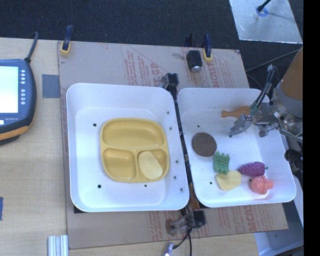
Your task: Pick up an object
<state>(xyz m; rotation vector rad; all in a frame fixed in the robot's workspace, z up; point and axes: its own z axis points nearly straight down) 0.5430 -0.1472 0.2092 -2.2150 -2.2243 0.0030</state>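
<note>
The gripper [240, 126] sits low over the upper part of the right bin [202, 103], reaching in from the right; its metal tips point left and down, but whether it is spread or closed I cannot tell at this size. Nothing shows in its grasp. Nearest to it is an orange piece [234, 112], just above the tips near the bin's back wall. A brown disc [204, 144] lies lower left of the tips. Further toward the front edge cluster a green piece [221, 162], a yellow piece [228, 181], a purple piece [252, 169] and a pink piece [261, 185].

The left bin [80, 97] holds a yellow tray [133, 132].

Risks, as I judge them: the orange piece lies close to the wall, so a descent could jam against the wall or nudge it away. The disc looks flat and may slip out. In the front cluster, pieces touch, so a grab could catch two or shove one aside.
</note>
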